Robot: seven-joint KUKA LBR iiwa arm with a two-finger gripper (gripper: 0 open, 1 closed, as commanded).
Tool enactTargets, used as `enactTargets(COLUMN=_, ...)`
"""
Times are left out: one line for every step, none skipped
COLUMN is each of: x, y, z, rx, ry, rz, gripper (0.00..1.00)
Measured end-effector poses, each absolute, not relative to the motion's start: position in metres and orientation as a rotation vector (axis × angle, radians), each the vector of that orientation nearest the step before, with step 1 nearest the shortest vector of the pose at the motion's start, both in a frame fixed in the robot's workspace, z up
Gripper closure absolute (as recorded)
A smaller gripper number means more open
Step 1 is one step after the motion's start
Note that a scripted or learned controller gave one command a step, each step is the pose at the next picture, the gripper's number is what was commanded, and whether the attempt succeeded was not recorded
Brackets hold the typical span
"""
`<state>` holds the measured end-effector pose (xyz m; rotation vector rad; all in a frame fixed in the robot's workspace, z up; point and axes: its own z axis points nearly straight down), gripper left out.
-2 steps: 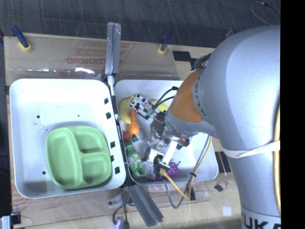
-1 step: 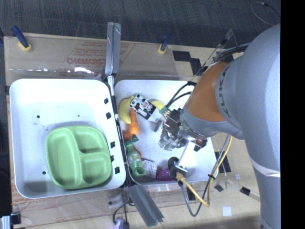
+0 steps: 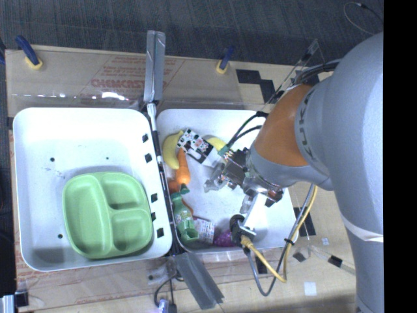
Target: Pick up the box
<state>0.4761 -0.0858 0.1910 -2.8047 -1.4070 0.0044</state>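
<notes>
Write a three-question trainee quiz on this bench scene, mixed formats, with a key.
1. True or false: the green tray lies in the bin on the view's left.
2. Which lies nearest the box? A) banana B) bottle C) green tray
3. Fill in: the carrot lies in the same bin as the ____, not with the tray.

Key
1. True.
2. A; the banana curves beside the box at the far end of the right bin, where the gripper is.
3. Box (or banana, or bottle).
</notes>
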Motion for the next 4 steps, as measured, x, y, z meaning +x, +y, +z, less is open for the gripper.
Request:
enactTargets(x=0.539, y=0.075, z=0.191, rx=-2.471, ry=-1.935, rz=0.004, gripper=0.00)
enactTargets(x=0.476, y=0.021, z=0.253, rx=-2.519, ry=-1.872, rz=0.004, gripper=0.00)
enactTargets(x=0.494, y=-0.102, z=0.256, rx=-2.615, ry=-1.736, rz=0.005, gripper=0.00)
enactTargets(x=0.592, y=0.015, z=0.190, rx=-2.575, ry=-1.794, rz=0.007, gripper=0.00)
